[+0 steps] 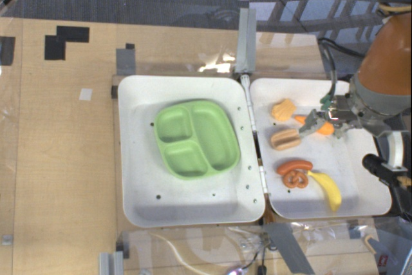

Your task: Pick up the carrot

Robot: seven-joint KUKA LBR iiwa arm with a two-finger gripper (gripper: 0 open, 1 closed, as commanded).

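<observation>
- Nearest the camera, in the right shallow white bin [370, 203]: yellow plastic banana [326, 188], lying at a slant, tip toward the near edge.
- Touching the banana's upper end: red-orange pretzel-shaped toy [295, 174].
- Farther back, near the bin's left wall: tan hot-dog bun with sausage [285, 138].
- Beyond that: small orange-tan lumpy toy [282, 110].
- Orange carrot [324, 128] between hot dog and right wall, mid-bin, partly covered by the two-finger gripper [329, 123].
- Gripper low over the carrot, dark fingers [311, 122] spread either side; whether clamped on the carrot cannot be told.
- Left shallow white bin [138, 196]: green three-compartment plastic plate [196, 138], centred.
- Grey arm with orange band [388, 55] entering from right.
</observation>
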